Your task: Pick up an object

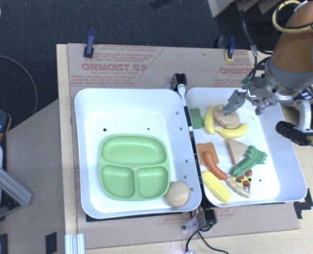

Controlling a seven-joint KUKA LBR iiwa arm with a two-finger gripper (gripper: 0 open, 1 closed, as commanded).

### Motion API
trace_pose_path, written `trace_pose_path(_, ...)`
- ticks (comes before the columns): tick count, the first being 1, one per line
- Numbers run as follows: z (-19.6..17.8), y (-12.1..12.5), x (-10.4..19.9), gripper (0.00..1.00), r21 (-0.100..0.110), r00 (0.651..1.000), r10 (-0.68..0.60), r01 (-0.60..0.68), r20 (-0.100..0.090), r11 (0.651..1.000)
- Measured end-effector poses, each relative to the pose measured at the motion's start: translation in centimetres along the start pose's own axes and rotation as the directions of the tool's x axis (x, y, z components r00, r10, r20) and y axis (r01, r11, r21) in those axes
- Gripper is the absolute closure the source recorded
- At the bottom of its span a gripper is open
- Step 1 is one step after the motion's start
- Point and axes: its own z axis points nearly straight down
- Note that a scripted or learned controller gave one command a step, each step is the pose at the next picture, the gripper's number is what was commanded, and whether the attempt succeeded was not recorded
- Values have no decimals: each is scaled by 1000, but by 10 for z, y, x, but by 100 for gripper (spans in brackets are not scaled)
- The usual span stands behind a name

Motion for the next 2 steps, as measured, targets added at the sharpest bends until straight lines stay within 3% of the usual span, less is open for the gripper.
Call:
trace_pose_path(1,112,41,7,0,-4,1000,2,-2,5,1000)
trace_pose_path(2,129,39,14,0,-1,1000,0,0,2,1000)
